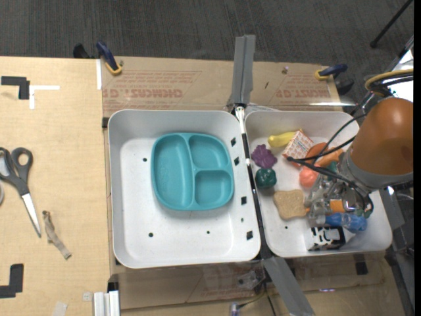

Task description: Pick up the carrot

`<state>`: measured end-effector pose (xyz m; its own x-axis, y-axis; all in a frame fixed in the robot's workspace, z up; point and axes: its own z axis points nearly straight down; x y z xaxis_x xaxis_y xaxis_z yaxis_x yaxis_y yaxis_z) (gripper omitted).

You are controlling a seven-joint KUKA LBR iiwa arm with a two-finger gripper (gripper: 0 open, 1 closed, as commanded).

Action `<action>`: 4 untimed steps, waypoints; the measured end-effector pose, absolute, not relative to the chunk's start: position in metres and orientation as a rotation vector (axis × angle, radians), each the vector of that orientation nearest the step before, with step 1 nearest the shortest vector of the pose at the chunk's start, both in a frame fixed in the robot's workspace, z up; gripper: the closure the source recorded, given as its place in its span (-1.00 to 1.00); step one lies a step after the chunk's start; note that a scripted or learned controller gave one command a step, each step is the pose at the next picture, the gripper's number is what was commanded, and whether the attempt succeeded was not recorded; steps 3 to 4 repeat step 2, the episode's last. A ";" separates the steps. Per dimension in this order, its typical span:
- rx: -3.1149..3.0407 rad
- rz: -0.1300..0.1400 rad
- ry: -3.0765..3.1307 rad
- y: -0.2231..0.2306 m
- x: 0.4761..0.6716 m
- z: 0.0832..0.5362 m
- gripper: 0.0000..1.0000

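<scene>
The pincer (327,210) hangs low in the right bin (276,242), at the lower right of the frame, under the arm's orange band (389,133). Whether it is released or clenched cannot be told: its metal parts blur into the clutter beneath.

Just left of it lies a tan slice of toy bread (290,204). Just below and right of it sit a blue item (355,223) and a black-and-white piece (327,237), too muddled to name.

The carrot (321,154) lies above the pincer, an orange shape partly hidden by cables, beside a small patterned packet (299,143). A yellow banana (281,139) lies at the bin's upper left, with a purple grape bunch (264,156) and a dark green ball (266,178) below it.

The left bin (131,242) holds a teal divided plate (193,171). On the worktop (52,176) at far left lie scissors (21,183).
</scene>
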<state>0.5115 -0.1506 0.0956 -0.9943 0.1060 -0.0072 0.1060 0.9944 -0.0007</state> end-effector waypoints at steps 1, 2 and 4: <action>-0.310 0.000 3.121 -0.207 0.501 0.093 1.00; -1.066 -0.002 2.949 -0.221 0.485 0.093 1.00; -1.066 -0.002 2.949 -0.221 0.485 0.093 1.00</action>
